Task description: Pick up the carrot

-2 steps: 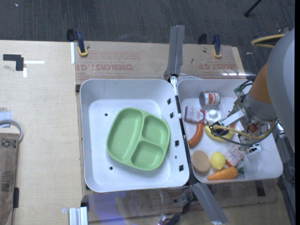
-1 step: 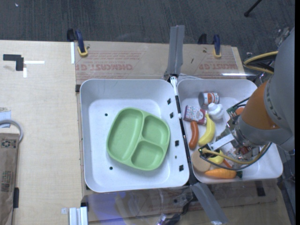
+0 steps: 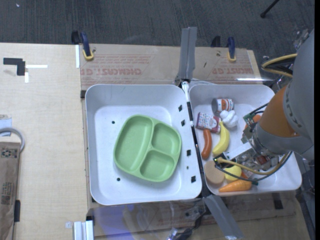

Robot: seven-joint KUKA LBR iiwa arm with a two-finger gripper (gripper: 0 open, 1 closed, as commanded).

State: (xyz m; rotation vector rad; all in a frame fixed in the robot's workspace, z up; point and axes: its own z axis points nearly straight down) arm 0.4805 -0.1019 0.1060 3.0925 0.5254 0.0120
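Carrot lay loose at the near edge of the right bin, just in front of the gripper.

The carrot (image 3: 235, 186) was a short orange taper, lying flat with its thick end toward the arm and its tip pointing away, toward a tan round piece (image 3: 215, 176). The gripper (image 3: 248, 160) hung low over the right bin (image 3: 285, 184), reached in from the right with the grey arm and its orange band (image 3: 277, 119) bent down above it; whether its fingers were apart or together could not be told among the cables. A yellow lemon (image 3: 232, 172) sat between gripper and carrot, a banana (image 3: 222, 141) and red sausage (image 3: 207, 144) beyond it, and a green divided plate (image 3: 148, 148) well off in the left bin (image 3: 95, 134).
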